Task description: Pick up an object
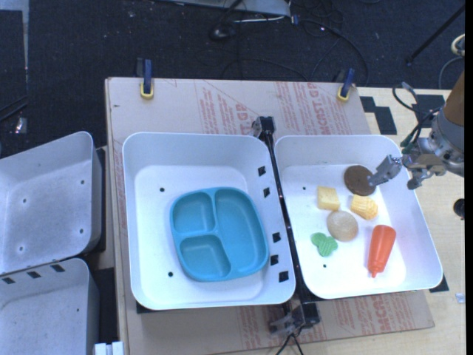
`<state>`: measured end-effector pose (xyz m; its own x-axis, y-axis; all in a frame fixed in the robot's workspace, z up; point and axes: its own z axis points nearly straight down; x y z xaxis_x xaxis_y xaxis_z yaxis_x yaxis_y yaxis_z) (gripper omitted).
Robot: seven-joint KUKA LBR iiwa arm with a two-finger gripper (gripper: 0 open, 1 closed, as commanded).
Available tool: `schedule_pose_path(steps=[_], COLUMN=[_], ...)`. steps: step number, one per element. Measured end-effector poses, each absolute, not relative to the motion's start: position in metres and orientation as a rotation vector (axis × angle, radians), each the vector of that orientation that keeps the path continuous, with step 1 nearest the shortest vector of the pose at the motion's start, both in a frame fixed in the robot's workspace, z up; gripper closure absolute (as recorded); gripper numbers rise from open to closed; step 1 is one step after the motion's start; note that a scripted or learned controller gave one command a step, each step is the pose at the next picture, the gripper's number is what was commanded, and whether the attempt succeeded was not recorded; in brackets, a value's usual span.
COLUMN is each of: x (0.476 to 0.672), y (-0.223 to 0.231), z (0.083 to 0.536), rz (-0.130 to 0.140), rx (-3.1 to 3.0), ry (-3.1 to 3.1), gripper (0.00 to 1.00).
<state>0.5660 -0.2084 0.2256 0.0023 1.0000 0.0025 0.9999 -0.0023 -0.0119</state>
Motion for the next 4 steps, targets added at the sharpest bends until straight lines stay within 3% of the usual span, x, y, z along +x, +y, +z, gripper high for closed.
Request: schedule_pose_path(steps=[1,4], x=[0.569,0.561], y=[-0.208,-0.206], z=[0.232,0.09], rz=[0.0,0.002], rx=[-2.221,-2.221], ry=[-2.223,-2.219], gripper=[0.0,0.0])
